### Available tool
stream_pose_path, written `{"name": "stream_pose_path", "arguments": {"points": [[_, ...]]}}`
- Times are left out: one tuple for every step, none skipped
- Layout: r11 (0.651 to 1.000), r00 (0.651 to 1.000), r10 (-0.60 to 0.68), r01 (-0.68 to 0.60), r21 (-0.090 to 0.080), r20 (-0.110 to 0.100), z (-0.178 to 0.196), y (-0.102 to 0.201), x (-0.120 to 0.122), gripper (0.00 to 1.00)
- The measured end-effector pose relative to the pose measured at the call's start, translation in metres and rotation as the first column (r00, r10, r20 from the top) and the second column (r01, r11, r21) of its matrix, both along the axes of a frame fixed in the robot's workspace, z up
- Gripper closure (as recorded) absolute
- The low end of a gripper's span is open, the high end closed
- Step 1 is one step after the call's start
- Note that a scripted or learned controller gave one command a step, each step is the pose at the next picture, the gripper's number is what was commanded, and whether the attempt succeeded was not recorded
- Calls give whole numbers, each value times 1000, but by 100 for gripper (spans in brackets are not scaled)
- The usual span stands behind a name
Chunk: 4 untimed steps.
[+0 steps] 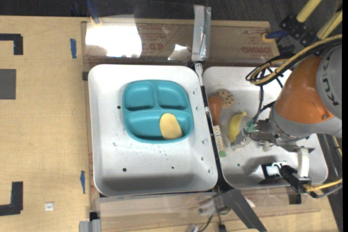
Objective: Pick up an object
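In the right bin a yellow banana lies near the left wall. An orange carrot-like piece and a brown speckled cookie lie just behind it. My gripper is low in this bin, right beside the banana's near end, under the grey and orange wrist. In the left bin a teal divided plate carries a yellow oval object in its front compartment.
A strip of labels runs along the right bin's left wall. A clear plastic sheet and a taped divider stand behind the bins. Yellow cables loop over the right bin's back corner.
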<state>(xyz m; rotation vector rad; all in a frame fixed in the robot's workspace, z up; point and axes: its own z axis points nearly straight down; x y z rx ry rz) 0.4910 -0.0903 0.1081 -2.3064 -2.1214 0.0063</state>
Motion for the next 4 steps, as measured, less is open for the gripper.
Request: {"name": "stream_pose_path", "arguments": {"points": [[998,998,57,-57,-5,13,-21,-73,-10,0],[996,996,-90,90,-3,15,-21,-90,-9,0],[958,958,-286,286,1,10,23,-117,41,0],[958,958,-287,287,-2,5,15,-87,16,0]]}}
